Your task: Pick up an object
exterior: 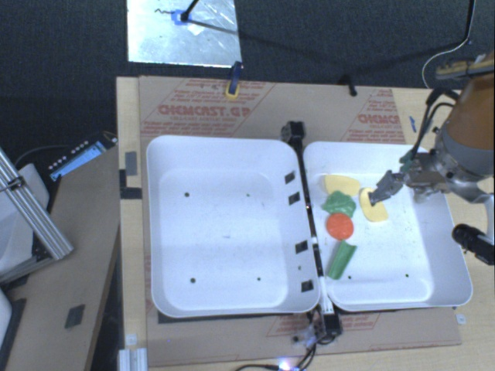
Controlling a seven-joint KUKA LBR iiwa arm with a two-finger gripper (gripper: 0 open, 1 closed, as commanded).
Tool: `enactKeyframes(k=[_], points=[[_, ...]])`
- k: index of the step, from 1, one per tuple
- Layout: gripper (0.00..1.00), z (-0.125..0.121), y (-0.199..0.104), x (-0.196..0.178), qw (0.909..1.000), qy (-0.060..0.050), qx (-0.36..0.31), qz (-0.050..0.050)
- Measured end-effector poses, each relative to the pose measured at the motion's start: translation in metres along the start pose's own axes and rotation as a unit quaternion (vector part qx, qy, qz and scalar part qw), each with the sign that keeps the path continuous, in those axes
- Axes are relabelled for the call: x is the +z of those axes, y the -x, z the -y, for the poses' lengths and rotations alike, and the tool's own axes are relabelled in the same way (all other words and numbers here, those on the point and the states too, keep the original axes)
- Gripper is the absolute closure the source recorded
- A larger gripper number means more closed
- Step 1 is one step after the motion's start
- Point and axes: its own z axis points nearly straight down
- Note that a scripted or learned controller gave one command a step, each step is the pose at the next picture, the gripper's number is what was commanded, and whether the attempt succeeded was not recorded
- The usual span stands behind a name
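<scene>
The right bin [433,284] holds several toy foods. A pale yellow piece [341,184] lies near its upper left, with a green leafy piece [339,203] just below it. Under those sit a red-orange round piece [339,226] and a green cucumber-like piece [341,259]. A second yellow piece [376,209] lies to their right. My gripper [377,195] hangs right at the upper edge of that second yellow piece, reaching in from the right. Nothing shows lifted in it.
The left bin [224,168] lies beside the right one, with a black divider strip [308,215] between them. A yellow-and-blue clip [233,86] sits on the cardboard at the back. A metal sheet [184,22] lies beyond the bench.
</scene>
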Motion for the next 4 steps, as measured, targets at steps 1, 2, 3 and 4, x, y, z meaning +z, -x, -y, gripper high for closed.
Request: enactKeyframes(k=[1,2,3,4], points=[[0.00,0.041,-0.007,0.121,1.0000,-0.003,0.001,-0.001],[0.00,0.005,0.039,0.187,1.0000,0.000,0.002,0.001],[0.00,-0.061,-0.005,0.183,1.0000,0.002,-0.003,0.000],[0.00,-0.110,-0.017,0.183,1.0000,0.002,-0.001,0.000]])
